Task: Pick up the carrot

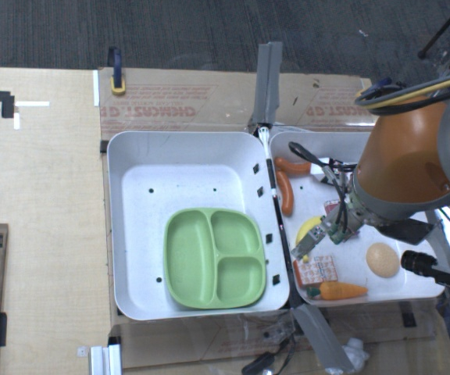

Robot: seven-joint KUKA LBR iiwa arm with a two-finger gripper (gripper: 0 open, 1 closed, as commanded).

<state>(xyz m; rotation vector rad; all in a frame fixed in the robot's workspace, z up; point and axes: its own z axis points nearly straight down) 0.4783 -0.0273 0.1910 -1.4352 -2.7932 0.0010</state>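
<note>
A: One carrot point(342, 291) is all you are after. It lies flat on its side against the right bin's point(412, 294) near wall, at about six o'clock on that bin's floor, leafy end toward nine o'clock and tip toward three.

B: Where does your claw stand against it?

A: The gripper point(309, 241) hangs at about eleven o'clock from the carrot, near it but apart, low over a yellow banana-like piece point(309, 227). You cannot tell whether the claw is spread or pressed together; the wrist and its cabling blur that part.

B: What sits around the carrot?

A: A small red-and-white packet point(317, 270) lies just beside it at eleven o'clock, maybe touching its green end. A tan egg-shaped thing point(382, 259) sits at one o'clock, apart from it. Two sausages point(287, 182) lie well away at twelve o'clock. The green divided plate point(215, 258) rests in the left bin point(131, 209), no concern of yours.

B: So how do you do this well?

A: In my judgement, you shift toward five o'clock until you are centred over the carrot's thick middle, then close across its narrow width, not along it. The wall is the risk: it may block the near side. Keep off the packet, or you may lift that instead.
</note>
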